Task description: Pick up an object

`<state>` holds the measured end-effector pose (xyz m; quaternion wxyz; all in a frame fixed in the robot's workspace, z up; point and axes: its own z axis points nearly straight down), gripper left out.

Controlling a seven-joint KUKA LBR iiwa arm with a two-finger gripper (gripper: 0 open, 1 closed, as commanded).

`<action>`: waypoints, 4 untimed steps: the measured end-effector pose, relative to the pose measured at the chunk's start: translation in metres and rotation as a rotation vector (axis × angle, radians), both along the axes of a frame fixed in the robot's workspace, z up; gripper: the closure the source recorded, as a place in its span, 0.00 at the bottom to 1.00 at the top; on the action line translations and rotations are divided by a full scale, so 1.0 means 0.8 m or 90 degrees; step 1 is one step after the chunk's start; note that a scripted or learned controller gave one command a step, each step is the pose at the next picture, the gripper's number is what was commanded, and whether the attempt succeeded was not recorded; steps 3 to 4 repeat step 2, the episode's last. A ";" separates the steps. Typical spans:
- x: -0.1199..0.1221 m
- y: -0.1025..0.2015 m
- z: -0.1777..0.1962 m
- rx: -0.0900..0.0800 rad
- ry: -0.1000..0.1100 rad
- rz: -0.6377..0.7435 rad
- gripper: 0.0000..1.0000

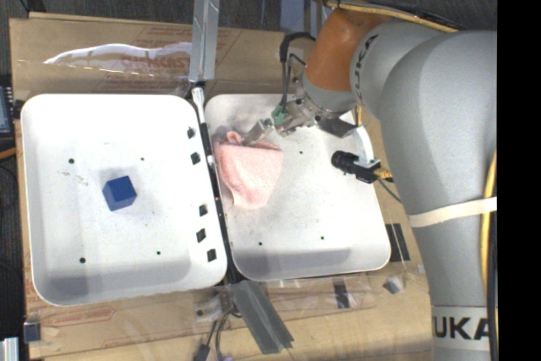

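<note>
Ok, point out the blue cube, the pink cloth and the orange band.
Blue cube point(120, 192): camera view, its top face.
Pink cloth point(248, 171): camera view, middle of the folds.
Orange band point(333, 55): camera view, its middle.

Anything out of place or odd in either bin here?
Nothing damaged or spilled. The pink cloth lies crumpled against the inner wall of the right bin, by the gripper; the blue cube sits in the left bin.

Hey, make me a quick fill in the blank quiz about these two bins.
1. In the left bin lies a cube coloured ____.
2. The cloth in the right bin is coloured ____.
3. The gripper hovers over the bin that holds the ____.
Missing words: blue; pink; cloth.
</note>
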<state>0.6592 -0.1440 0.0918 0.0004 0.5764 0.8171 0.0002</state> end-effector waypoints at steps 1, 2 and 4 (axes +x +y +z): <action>-0.002 0.040 -0.001 -0.001 0.002 0.018 0.00; -0.027 0.046 -0.001 -0.001 0.000 0.046 0.00; -0.027 0.046 -0.001 -0.001 0.000 0.046 0.00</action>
